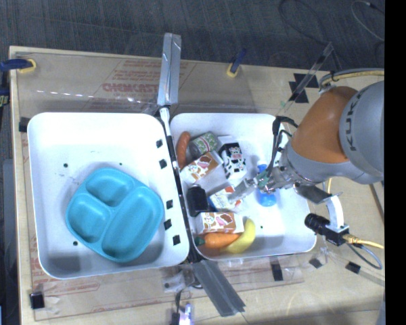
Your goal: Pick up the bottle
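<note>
Currently the two-finger gripper (262, 179) hovers at the small blue-capped clear plastic bottle (265, 193); finger state indiscernible. Bottle likely light, slippery: grasp mid-body.

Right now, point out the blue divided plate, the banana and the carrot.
blue divided plate (115, 213): camera view, middle ridge between its compartments.
banana (245, 237): camera view, middle of its yellow curve.
carrot (216, 240): camera view, middle of its orange body.

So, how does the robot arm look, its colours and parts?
The arm is grey with a rounded orange band above the wrist, and dark lettering on the grey shell. The gripper is slim and metallic, with thin dark cables beside it.
</note>
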Controlling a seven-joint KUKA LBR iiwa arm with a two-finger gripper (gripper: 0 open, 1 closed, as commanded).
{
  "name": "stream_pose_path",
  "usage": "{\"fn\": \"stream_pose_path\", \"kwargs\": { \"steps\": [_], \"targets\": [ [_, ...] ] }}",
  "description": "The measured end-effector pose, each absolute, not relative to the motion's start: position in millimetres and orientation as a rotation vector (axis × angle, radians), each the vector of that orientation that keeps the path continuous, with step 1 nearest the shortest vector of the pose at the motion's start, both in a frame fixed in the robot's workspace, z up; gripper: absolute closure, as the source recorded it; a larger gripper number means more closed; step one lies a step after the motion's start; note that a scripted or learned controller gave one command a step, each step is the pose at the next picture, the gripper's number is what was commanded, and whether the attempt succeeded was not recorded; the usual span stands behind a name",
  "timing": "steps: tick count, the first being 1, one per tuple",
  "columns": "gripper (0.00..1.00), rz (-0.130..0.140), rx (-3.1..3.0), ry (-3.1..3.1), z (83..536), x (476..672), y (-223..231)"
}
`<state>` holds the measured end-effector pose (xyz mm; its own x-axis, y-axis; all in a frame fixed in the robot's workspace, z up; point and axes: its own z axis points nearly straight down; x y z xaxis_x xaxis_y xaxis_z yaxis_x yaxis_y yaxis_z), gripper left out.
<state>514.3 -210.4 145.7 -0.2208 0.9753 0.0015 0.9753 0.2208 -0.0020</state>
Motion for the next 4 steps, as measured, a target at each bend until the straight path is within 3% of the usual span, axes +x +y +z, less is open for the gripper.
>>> {"fn": "stream_pose_path", "kwargs": {
  "steps": [1,2,3,4],
  "targets": [
    [0.00,-0.005,-1.953,-2.465,96,511.9,-210],
    [0.00,0.001,-2.097,-2.339,211,549.5,-210],
    [0.00,-0.004,-2.130,-2.315,96,544.7,-210],
    [1.00,-0.008,-2.122,-2.320,106,546.1,-208]
  ]
}}
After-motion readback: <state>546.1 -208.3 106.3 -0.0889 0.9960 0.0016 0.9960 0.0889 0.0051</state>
